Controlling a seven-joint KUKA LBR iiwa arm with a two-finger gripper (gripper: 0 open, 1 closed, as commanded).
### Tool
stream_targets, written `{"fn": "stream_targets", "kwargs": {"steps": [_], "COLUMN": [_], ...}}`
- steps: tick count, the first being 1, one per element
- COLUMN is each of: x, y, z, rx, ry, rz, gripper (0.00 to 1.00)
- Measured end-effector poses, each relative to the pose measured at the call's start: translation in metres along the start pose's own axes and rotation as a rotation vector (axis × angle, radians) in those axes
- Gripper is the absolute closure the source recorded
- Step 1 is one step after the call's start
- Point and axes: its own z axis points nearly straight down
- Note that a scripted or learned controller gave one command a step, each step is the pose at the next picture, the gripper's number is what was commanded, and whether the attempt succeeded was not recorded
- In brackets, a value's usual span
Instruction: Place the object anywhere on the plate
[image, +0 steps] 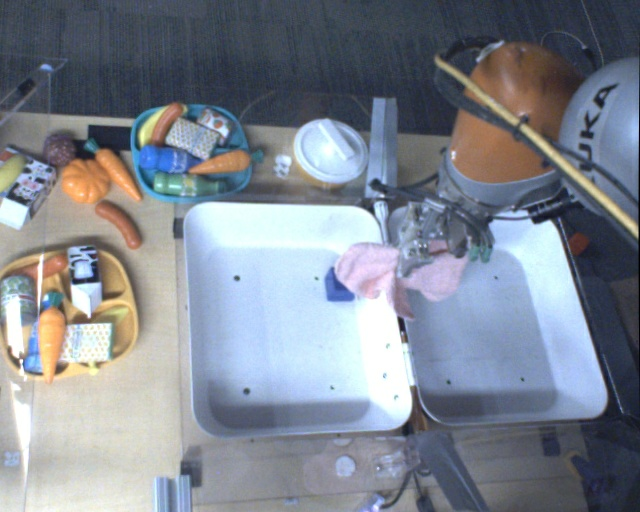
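The claw (413, 258) hangs over the seam between the two bins, pinching a soft pink cloth (385, 275) that droops beneath it, draped across the rim of the left white bin (290, 390) and the right white bin (520, 380). Just beside the cloth, a small blue block (338, 288) sits in the left bin. It looks like the carry stage; no plate is clearly identifiable, so the next move calls for finding one, then lowering and releasing.
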Motion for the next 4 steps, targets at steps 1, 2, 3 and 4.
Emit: {"fn": "stream_targets", "kwargs": {"steps": [1,2,3,4], "x": [0.032,0.058,0.099,0.098], "y": [0.042,0.080,0.110,0.110], "z": [-0.006,0.001,0.011,0.011], "rx": [0.000,0.000,0.001,0.000], "ry": [0.000,0.002,0.003,0.002], "rz": [-0.014,-0.014,-0.014,-0.014], "gripper": [1.00,1.00,1.00,0.00]}}
